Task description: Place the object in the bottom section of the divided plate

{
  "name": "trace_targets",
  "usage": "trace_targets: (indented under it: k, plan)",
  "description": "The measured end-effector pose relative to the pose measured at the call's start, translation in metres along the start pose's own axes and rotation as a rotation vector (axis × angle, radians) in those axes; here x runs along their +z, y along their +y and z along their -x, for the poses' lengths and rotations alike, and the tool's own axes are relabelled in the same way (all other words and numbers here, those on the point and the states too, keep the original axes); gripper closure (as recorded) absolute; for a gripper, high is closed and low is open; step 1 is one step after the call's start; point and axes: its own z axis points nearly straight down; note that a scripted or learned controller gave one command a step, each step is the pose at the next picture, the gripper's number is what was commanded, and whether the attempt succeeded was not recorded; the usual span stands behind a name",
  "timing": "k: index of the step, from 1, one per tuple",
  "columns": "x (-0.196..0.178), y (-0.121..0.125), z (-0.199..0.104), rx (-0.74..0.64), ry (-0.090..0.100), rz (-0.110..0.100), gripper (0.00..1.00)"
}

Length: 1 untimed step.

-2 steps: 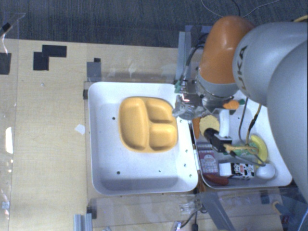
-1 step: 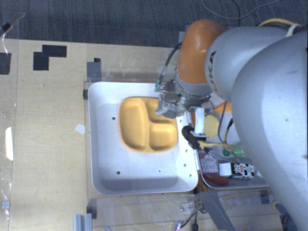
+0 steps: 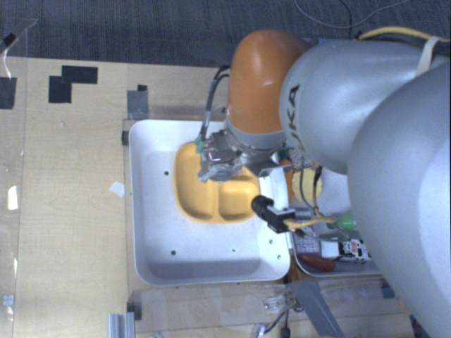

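Note:
A yellow divided plate (image 3: 211, 199) lies in the left white bin (image 3: 151, 210), toward the bin's right side. Two of its sections face me at its lower edge, split by a low ridge. My gripper (image 3: 213, 162) hangs directly over the plate's upper part, low and close to it. The wrist and the orange band above it cover that part of the plate, so I cannot make out what lies between the fingers.
The arm covers most of the right bin (image 3: 338, 272). At its lower edge I see a green item (image 3: 345, 222), a red item (image 3: 320, 263) and a white and black packet (image 3: 349, 248). The left bin's floor is bare left of and below the plate.

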Motion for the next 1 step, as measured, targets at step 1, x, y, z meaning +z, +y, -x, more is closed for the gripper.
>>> trace_targets:
  k: [1]
  plan:
    - [0.0, 0.0, 0.0, -0.001, 0.0, 0.0, 0.0]
